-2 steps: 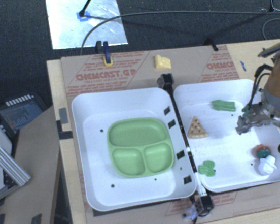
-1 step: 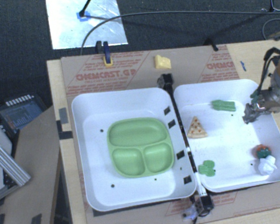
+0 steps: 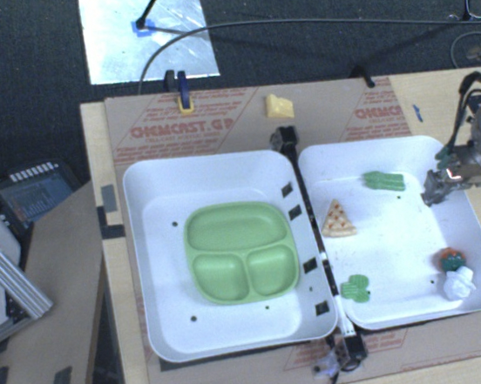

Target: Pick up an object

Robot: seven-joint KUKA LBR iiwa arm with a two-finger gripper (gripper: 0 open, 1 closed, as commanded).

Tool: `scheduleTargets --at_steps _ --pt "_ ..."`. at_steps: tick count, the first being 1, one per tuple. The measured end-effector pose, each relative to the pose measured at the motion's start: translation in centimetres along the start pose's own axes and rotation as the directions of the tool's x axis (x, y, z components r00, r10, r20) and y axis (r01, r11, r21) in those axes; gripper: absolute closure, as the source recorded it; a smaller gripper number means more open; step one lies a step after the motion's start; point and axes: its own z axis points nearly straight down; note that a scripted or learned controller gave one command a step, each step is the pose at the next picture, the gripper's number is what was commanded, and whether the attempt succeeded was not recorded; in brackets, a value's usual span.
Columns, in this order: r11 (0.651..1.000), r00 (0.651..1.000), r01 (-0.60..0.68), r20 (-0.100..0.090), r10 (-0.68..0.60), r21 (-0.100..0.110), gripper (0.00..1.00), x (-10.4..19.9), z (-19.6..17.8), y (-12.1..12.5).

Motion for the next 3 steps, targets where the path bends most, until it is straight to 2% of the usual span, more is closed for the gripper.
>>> scheduleTargets --at_steps 1,3 --pt "1.000 1.000 0.004 -0.002 -0.004 0.002 1.00 4.4 1.0 1.6" --pt "1.000 1.000 0.006 -0.003 -0.006 0.002 1.00 16.3 2.0 5.5"
